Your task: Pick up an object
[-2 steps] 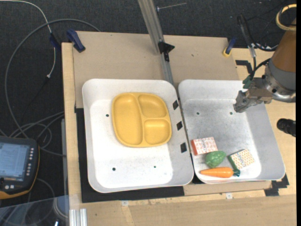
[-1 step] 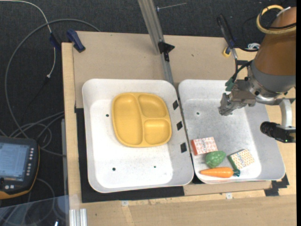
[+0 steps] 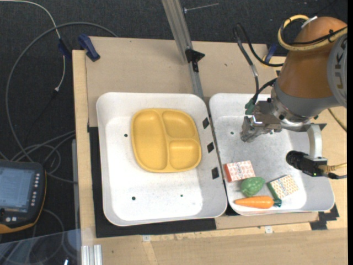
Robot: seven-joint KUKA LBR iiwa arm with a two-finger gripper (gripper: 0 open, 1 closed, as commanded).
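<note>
Arm over right bin, nothing in grasp.
Gripper point(image 3: 249, 132) hangs above bare floor of right bin point(image 3: 231, 106); cannot tell its state. Near the front rim: red-white box point(image 3: 239, 170), green vegetable point(image 3: 252, 186), carrot point(image 3: 255, 202), patterned packet point(image 3: 284, 186). Left bin point(image 3: 113, 164) holds yellow divided plate point(image 3: 165, 139).

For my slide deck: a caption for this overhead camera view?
Claw poised over right bin, above toy carrot; yellow tray in left bin.
</note>
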